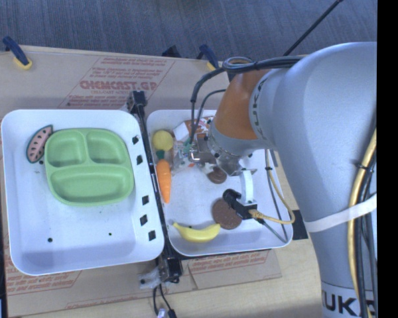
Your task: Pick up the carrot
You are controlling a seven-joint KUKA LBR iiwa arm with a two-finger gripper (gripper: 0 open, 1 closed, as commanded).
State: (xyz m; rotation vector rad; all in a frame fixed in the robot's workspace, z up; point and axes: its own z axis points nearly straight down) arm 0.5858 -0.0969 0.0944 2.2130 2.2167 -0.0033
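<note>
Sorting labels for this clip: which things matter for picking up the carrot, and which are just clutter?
Job: carrot, gripper.
Lying about: banana, lemon, brown cookie, green divided plate, watermelon slice.

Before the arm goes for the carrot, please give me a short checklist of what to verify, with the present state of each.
1. Carrot in plain sight in the right bin: ok.
2. Carrot free on top, nothing lying on it: ok.
3. Room on the carrot's left: not ok, it lies close along the bin's left wall.
4. Gripper above the carrot: not ok, it sits up and to the right of it.
5. Fingers open: cannot tell.
6. Banana and lemon apart from the carrot: ok.
</note>
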